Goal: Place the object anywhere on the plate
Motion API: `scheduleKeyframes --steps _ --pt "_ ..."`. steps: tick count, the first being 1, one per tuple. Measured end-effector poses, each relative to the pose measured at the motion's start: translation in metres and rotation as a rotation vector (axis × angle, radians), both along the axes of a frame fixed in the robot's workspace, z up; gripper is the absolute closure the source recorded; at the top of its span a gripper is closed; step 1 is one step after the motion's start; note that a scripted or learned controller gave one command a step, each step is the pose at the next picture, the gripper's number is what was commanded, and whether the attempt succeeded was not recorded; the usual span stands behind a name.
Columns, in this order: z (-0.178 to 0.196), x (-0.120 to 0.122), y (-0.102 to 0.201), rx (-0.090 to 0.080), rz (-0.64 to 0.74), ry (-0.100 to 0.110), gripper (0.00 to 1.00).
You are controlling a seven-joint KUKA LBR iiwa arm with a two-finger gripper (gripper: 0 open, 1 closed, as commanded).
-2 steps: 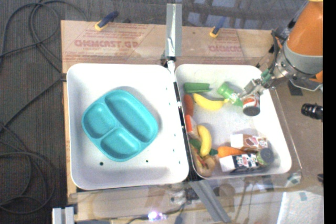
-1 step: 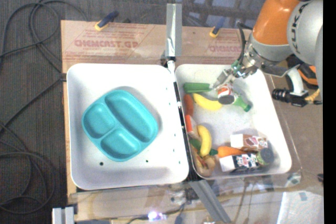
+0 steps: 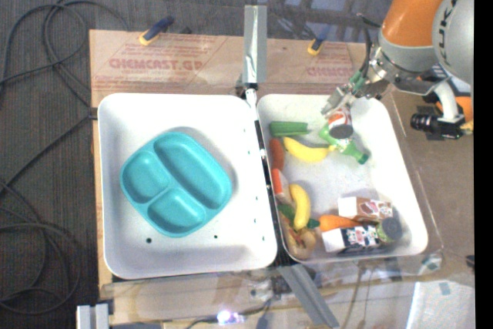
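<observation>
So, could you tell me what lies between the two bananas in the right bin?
In the camera view, bare white bin floor separates the upper banana from the lower banana; the carrots lie off to their left.

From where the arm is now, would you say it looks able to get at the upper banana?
Probably yes: the gripper hovers just above the banana, whose top lies uncovered; the green bottle touching its right end might crowd it.
</observation>
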State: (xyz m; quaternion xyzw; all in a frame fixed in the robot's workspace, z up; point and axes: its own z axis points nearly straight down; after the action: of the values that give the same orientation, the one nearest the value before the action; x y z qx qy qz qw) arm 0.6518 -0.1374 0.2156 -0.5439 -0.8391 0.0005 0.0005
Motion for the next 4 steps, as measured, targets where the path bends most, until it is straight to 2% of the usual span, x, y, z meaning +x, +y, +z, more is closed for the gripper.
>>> scheduleKeyframes --steps 1,2,3,4 --pt "-0.036 0.014 0.081 0.000 -0.028 0.004 1.00" --pt "-0.031 0.018 0.154 -0.004 -0.064 -0.006 1.00" --pt "-0.008 -0.004 0.237 -0.002 -0.055 0.004 1.00" --pt "0.053 -0.019 0.179 -0.006 -0.339 0.003 1.00"
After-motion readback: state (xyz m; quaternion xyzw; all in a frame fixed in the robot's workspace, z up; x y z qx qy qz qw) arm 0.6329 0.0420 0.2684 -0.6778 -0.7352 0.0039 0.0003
